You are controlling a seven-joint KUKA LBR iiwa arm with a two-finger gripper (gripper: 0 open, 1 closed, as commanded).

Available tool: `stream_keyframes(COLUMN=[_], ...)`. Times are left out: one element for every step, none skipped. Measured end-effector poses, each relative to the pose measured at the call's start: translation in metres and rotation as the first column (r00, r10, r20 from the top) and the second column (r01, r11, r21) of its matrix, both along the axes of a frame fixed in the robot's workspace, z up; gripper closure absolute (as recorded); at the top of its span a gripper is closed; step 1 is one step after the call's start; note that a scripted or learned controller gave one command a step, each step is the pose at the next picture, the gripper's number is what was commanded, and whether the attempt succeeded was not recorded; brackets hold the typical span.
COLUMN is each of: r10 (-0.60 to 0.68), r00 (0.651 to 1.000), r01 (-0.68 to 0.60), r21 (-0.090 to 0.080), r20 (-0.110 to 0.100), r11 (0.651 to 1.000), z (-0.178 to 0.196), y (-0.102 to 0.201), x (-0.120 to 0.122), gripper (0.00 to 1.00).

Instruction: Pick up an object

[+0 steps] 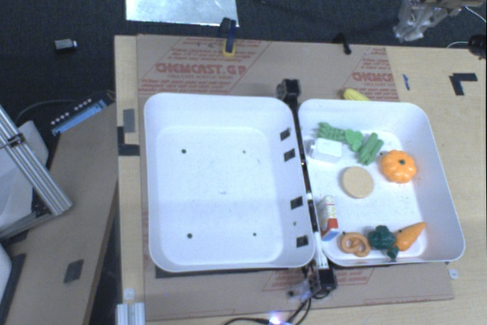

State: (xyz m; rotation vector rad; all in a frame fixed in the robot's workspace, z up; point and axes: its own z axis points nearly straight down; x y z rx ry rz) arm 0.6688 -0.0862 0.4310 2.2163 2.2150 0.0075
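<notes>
From above and at a slant we see a bench (228, 61) with two shallow white bins side by side. The left bin (221, 183) has a bare white floor. The right bin (437, 156) holds nine small things. We count one orange pumpkin (399, 166) near its right edge, one tan round disc (357, 183) at its middle, one white block (328, 149) toward its left edge, and two green ridged pieces (352, 139) along its far edge. Near its left edge stands one small tube (330, 214) with a red band. Along its near edge lie one brown pretzel (354, 243), one dark green broccoli (383, 239) and one orange carrot (411, 234), the carrot touching the broccoli. One yellow piece (354, 95) lies on the bench just outside the right bin's far edge.

The gripper (415, 15) hangs above the bench's far right corner, well apart from both bins. It carries nothing; we cannot tell how its fingers are set.
</notes>
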Motion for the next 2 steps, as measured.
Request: stream_keyframes(r10=[-0.006,0.009], r00=[1.000,1.000], r01=[0.006,-0.009], r21=[-0.001,0.006], r20=[-0.008,-0.017], r11=[1.000,1.000], z=[-0.020,-0.133], y=[-0.084,-0.020], x=[-0.001,-0.001], gripper=[1.00,1.00])
